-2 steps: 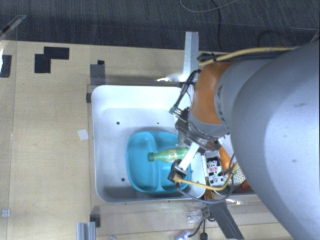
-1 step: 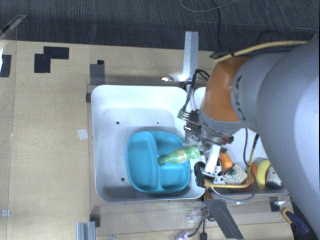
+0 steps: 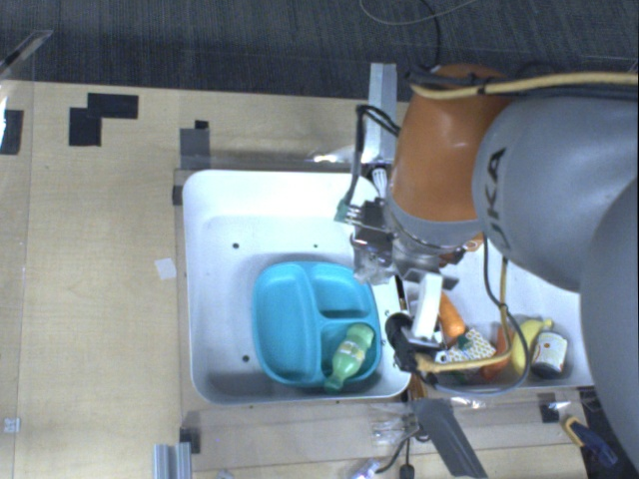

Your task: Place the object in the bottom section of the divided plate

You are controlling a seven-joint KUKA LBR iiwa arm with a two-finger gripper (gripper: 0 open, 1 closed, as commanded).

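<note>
Bins: two shallow white bins sat side by side on the worktop [image 3: 90,297], the left bin [image 3: 215,267] in full sight and the right bin [image 3: 544,297] largely covered by the arm.
Arm: one, grey with an orange band [image 3: 439,158], reached in from the right above the seam between the bins.
Gripper: one gripper [image 3: 375,263] hung just beside the plate's upper right rim; whether it was open or closed could not be told, and nothing was seen in its hold.
Plate: one blue divided plate [image 3: 290,317] lay in the left bin with three sections, a long one on the left and two smaller ones on the right.
Green object: one green object [image 3: 349,355] lay tilted in the plate's lower right section, its lower end at the rim.
Right bin contents: four things were partly visible, an orange carrot-like piece [image 3: 452,317], a yellow banana-like piece [image 3: 534,327], a small white item [image 3: 550,350] and a speckled piece [image 3: 470,347], all crowded near the bin's front.
</note>
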